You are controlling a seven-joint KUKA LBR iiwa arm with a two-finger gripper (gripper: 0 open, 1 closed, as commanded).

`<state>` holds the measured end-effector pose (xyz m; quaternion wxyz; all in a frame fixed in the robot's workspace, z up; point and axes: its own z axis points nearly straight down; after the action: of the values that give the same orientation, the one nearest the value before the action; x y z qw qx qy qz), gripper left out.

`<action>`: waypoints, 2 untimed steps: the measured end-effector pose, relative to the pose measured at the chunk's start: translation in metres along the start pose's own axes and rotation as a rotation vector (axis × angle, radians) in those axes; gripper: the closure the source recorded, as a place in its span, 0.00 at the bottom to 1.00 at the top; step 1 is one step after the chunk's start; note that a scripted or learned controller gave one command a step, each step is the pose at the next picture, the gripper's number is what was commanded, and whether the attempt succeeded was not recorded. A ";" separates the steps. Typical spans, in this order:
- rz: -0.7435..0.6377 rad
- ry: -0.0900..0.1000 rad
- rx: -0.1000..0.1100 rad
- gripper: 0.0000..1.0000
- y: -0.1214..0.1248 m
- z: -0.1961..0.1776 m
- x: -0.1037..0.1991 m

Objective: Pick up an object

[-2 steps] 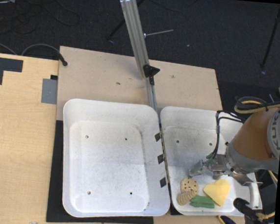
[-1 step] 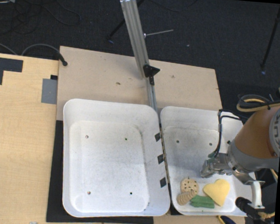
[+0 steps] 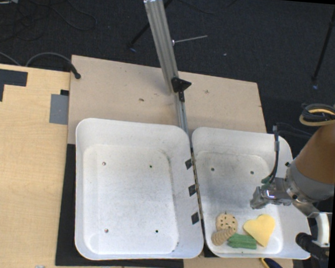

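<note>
Three small objects lie in the near right corner of the right bin (image 3: 231, 148): a yellow heart-shaped piece (image 3: 261, 228), a flat green piece (image 3: 242, 242) in front of it, and a tan dotted cookie-like piece (image 3: 224, 228) to their left. My gripper (image 3: 263, 197) hangs low over the right bin's right side, just behind the yellow piece. Nothing shows between its fingers. The arm's grey wrist and orange band (image 3: 318, 157) reach in from the right.
The left bin (image 3: 96, 135) sits beside the right one, with black clips along the shared edge. A slanted aluminium bar (image 3: 164, 47) rises behind the bins. Cables lie on the dark floor beyond the bench.
</note>
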<state>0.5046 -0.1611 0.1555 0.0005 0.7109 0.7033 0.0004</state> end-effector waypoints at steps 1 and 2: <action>-0.012 0.000 -0.001 1.00 0.000 -0.045 0.007; -0.012 0.000 -0.001 1.00 0.002 -0.090 0.013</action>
<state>0.5063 -0.1484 0.2451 0.0010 0.7066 0.7076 0.0008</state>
